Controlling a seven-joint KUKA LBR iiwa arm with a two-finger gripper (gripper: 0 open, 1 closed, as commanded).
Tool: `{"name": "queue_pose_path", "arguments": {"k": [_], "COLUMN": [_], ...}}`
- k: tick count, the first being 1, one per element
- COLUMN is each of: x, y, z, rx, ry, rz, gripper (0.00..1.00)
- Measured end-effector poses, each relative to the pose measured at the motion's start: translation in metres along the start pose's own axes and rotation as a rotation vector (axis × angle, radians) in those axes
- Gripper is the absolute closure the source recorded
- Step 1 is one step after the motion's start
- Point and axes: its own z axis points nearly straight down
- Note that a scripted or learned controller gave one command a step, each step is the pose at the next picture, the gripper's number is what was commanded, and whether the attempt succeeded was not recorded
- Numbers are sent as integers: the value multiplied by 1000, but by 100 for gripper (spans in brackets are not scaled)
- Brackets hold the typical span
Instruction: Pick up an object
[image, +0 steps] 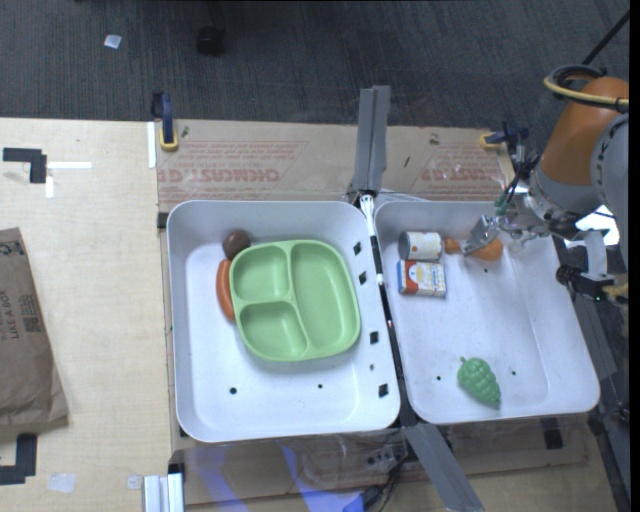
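My gripper (483, 236) hangs over the far part of the right bin (540, 330), directly above an orange object (489, 251) that lies by the bin's back wall. Part of that orange object is hidden under the gripper, and I cannot see whether they touch. Left of it lies a small silver can (421, 245) on its side, with a small red and white box (423, 278) just in front of it. A green knobbly toy (478, 382) rests near the right bin's front edge.
The left bin (200, 390) holds a green divided plate (296, 298), with a brown ball (237, 242) and an orange-red long object (224, 288) at its left side. A grey divider (372, 140) stands behind the bins. A brown paper bag (25, 330) lies at the bench's left.
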Motion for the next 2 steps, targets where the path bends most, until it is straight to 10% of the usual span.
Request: {"name": "queue_pose_path", "arguments": {"k": [1,2], "x": [69,63], "y": [4,4], "z": [-16,0], "rx": [-1,-1], "ry": [-7,0], "rz": [-173,-186], "gripper": [0,0]}}
